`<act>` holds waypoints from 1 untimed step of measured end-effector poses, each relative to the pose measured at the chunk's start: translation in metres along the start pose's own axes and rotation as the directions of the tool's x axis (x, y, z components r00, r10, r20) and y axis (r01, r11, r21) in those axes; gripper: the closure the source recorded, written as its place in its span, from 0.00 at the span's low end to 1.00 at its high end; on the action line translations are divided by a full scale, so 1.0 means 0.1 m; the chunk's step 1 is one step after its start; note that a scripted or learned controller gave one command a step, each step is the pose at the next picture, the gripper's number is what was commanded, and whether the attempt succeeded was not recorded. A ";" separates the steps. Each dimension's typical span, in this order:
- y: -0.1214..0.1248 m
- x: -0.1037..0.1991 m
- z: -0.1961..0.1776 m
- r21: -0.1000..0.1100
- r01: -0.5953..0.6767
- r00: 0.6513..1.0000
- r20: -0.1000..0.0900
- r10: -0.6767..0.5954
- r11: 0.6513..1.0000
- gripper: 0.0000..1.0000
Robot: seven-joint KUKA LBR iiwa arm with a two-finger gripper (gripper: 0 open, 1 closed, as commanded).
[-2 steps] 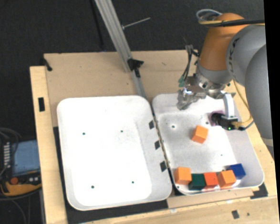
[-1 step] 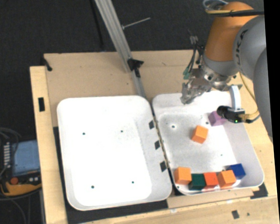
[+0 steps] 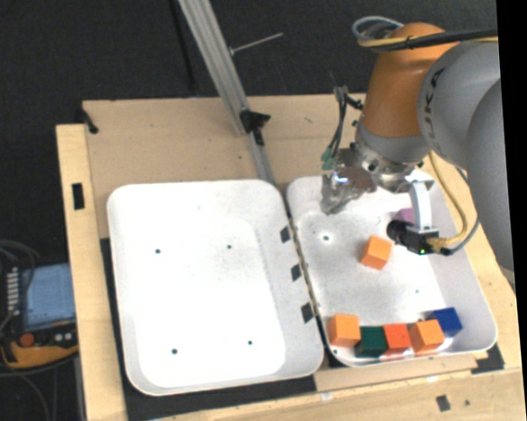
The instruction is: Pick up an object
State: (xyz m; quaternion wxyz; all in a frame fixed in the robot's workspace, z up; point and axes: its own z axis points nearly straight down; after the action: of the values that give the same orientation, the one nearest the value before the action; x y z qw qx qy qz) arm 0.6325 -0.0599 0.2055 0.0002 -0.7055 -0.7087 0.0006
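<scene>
**Arm.** Grey, with an orange band [image 3: 397,88] above the wrist; it enters from the right of the camera view and hangs over the upper part of the right bin [image 3: 457,277].

**Gripper** [image 3: 336,189]. Metallic, pointed downward, over the upper left corner of the right bin, close to the seam between the two bins. Whether it is open or closed cannot be told; nothing can be seen held in it.

**Orange cube** [image 3: 375,252]. Lies alone and tilted near the middle of the right bin's floor. It sits below and to the right of the gripper in the view, near but apart from it, with bare white floor between the two.

**Row of blocks.** Ranged along the lower rim of the right bin, well apart from the gripper:
- an orange block [image 3: 345,328] at the left end;
- a dark green block [image 3: 372,340] just beside it;
- a red-orange block [image 3: 396,336];
- a second orange block [image 3: 426,333];
- a blue block [image 3: 448,320] at the right end.

**Purple item** [image 3: 407,216]. A small patch of purple at the upper right of the right bin, partly hidden behind the wrist fittings; its shape cannot be made out.

**Left bin** [image 3: 201,281]. Shallow, white, with rounded corners, lying side by side with the right bin.

**Bench** [image 3: 164,136]. Pale wooden board bearing both bins.
</scene>
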 end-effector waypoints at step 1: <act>-0.26 0.42 0.03 0.000 0.000 1.000 0.000 0.000 1.000 1.00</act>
State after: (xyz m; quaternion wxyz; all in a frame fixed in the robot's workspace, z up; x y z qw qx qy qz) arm 0.6064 -0.0182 0.2028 0.0004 -0.7054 -0.7088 0.0004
